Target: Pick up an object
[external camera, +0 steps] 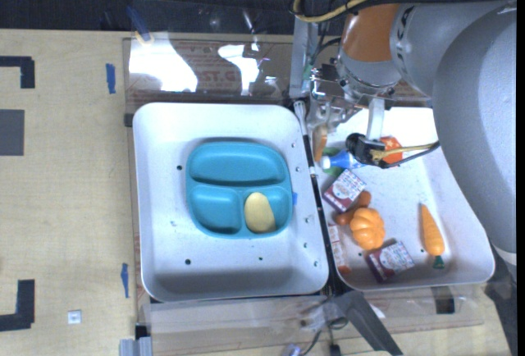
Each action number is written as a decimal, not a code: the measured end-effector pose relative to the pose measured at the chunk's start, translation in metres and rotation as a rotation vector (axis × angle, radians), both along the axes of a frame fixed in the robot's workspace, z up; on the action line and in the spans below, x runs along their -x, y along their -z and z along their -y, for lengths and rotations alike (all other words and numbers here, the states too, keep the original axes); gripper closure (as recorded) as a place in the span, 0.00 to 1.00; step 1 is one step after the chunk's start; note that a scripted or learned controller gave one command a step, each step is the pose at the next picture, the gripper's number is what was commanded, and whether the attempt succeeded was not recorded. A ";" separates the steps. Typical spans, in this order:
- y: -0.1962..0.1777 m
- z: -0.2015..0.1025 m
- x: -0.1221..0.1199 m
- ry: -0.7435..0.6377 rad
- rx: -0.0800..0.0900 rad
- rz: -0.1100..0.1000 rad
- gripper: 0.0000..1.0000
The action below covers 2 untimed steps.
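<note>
- Gripper (326, 118) sits low over the far left corner of the right bin (463, 252), close to the wall it shares with the left bin (164, 252). Released or clenched: cannot tell from this angle.
- Small blue item (336, 158) lies just in front of the gripper, against the right bin's left wall.
- Maroon-and-white carton (344, 189) lies in front of the blue item.
- Orange toy pumpkin (367, 226) is just beside that carton, on its front side.
- Second carton (390, 259), same colours, lies just in front of the pumpkin, near the bin's front wall.
- Toy carrot (431, 231) lies to the right of the pumpkin, apart from it, with its green end toward the front.
- Left bin holds a blue divided tray (234, 162). A yellow egg-shaped item (259, 212) rests in its front right compartment.
- Both bins stand on the pale wooden surface (57, 223).
</note>
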<state>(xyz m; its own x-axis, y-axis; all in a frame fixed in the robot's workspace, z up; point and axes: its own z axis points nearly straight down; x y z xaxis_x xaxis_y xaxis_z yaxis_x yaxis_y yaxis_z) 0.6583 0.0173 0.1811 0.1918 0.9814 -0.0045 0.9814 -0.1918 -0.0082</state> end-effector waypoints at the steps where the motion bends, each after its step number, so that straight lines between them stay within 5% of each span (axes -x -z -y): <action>1: -0.032 0.030 0.041 -0.292 -0.005 0.000 1.00; 2: -0.031 0.030 0.041 -0.292 -0.005 -0.001 0.00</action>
<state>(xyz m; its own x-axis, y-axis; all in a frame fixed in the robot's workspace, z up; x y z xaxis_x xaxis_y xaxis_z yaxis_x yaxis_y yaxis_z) 0.6175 -0.0128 0.2124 -0.0993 0.9951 0.0009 0.9950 0.0993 -0.0092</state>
